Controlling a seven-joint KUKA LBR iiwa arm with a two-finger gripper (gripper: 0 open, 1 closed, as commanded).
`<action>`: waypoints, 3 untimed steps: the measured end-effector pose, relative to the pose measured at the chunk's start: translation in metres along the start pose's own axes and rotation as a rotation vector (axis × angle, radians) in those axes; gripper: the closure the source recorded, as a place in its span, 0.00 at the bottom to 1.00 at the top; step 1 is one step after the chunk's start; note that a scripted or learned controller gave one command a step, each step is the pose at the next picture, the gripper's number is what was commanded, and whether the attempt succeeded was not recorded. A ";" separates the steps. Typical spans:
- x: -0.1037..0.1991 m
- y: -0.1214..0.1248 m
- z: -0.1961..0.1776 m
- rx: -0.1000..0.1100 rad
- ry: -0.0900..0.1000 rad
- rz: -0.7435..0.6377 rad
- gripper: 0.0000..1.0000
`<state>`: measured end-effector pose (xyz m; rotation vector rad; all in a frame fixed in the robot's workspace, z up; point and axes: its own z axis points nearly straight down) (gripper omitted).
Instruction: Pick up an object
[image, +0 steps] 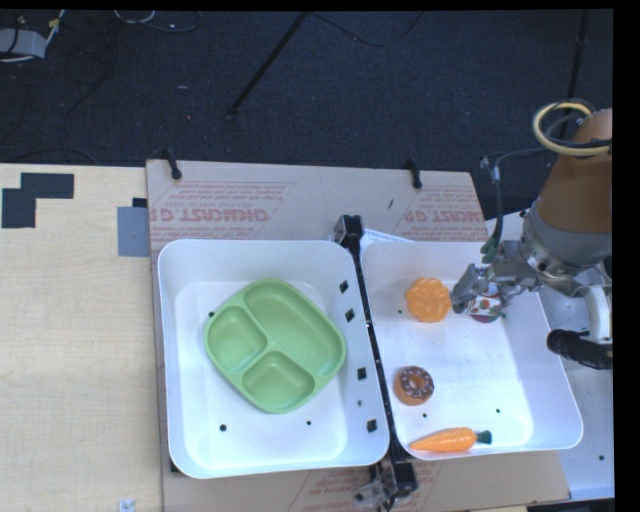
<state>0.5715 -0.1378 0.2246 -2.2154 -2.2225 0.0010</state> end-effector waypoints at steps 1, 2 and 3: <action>0.056 0.008 0.003 0.000 0.001 -0.002 1.00; 0.102 0.010 -0.002 0.000 -0.001 0.000 1.00; 0.153 0.005 0.009 0.002 0.000 0.000 1.00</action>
